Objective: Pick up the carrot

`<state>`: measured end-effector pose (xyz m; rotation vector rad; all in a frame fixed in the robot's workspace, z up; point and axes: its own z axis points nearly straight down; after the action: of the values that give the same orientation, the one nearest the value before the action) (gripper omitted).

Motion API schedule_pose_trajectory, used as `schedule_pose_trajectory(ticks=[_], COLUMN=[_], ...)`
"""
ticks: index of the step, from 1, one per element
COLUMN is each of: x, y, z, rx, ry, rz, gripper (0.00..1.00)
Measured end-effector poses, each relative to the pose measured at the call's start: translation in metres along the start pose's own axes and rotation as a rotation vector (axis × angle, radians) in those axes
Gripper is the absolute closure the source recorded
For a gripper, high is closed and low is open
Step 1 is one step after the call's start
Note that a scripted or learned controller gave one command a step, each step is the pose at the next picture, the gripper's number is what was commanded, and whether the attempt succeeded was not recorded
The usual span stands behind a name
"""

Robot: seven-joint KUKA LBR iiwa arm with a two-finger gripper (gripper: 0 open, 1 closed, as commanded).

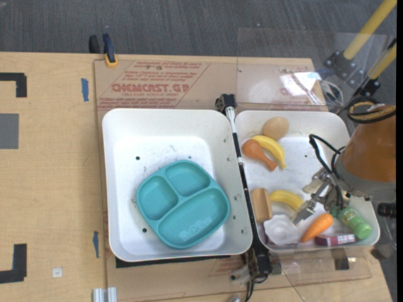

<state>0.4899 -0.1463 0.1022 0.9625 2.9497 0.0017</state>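
two white bins sit side by side on the bench. the left bin (119,168) holds a teal plate (182,203) with three compartments, lying a little toward the near side. the right bin (343,128) holds the clutter. the carrot (317,227) lies near that bin's front right, tilted, its thick end up toward the right. the gripper (313,204) hangs just above and left of the carrot, at the end of the arm (371,153) with its orange band, reaching in from the right; its metal fingers look slightly parted with nothing between them, and the carrot is not in their grasp. left of the gripper lies a banana (286,199), and beside that a brown block (261,204). a clear cup (281,232) sits at the front, just left of the carrot. a green bottle (354,224) lies right of the carrot. at the back of the bin are an egg (275,128), a second banana (272,148) and an orange piece (259,153) touching it.
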Motion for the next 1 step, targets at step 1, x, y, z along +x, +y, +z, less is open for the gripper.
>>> schedule_pose_trajectory(ticks=[1], x=[-0.0076], y=[-0.0194], z=[0.0128], rx=[0.002], ry=[0.018], rz=[-0.143], gripper=[0.0])
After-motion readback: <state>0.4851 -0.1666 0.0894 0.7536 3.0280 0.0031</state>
